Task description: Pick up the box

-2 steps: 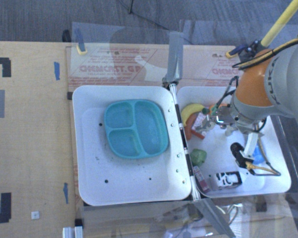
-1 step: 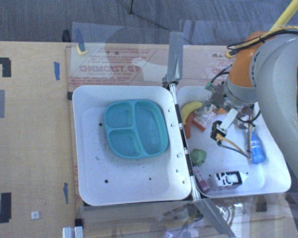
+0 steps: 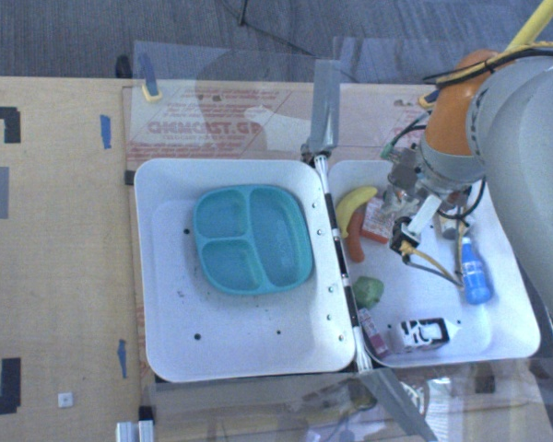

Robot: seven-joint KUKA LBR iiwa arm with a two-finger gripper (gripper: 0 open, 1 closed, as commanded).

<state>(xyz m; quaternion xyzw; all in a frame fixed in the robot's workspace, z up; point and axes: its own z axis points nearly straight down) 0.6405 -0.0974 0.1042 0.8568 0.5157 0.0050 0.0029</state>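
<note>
So, near edge of right bin (image 3: 511,334): a black-and-white pack (image 3: 424,332) lies here, and a purple thing (image 3: 372,335) sits against the dividing wall. I'd say neither is your target.
Mid right bin: green lump (image 3: 370,290) on the divider side, blue bottle (image 3: 476,276) on the arm's side, well apart from each other.
Left bin (image 3: 166,339): holds a teal plate (image 3: 254,238). Nothing for you to do there.
Box (image 3: 378,219): in the far half of the right bin, pale with reddish print. The banana (image 3: 353,207) is just beside it on the divider side. A red thing (image 3: 355,247) is just beside its near corner.
Gripper (image 3: 396,201): right over the box's far right part, hiding some of it. You can't tell from this angle how open it is or whether it has hold of anything, so don't count this as a grab.
Relation that matters: the box lies to view-left of the gripper and a touch nearer, pretty much underneath it. Its long axis looks to run near-to-far, but with part of it covered that's a guess.
Next move, my take: you'd want to come straight down and close across the short side. The banana crowding in is the risk, since it could get pinched or dragged along.
Arm (image 3: 456,127): orange band at the far end, reaching in from the right.
</note>
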